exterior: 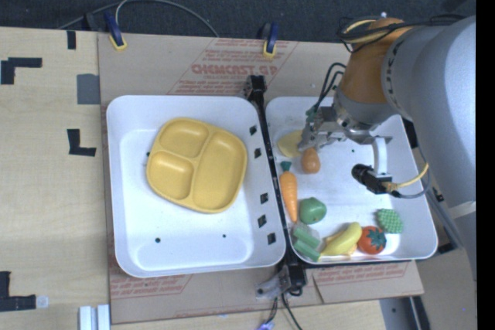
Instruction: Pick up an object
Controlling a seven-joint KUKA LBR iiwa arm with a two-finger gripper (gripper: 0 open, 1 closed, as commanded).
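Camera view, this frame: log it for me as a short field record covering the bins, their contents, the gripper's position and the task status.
left bin: holds a yellow divided plate
right bin: holds toy foods
toy foods: carrot, small brown piece, pale yellow piece, green round piece, banana, red piece, green leafy piece
gripper: low over the right bin's upper left, just above the brown piece
task status: no object visibly lifted
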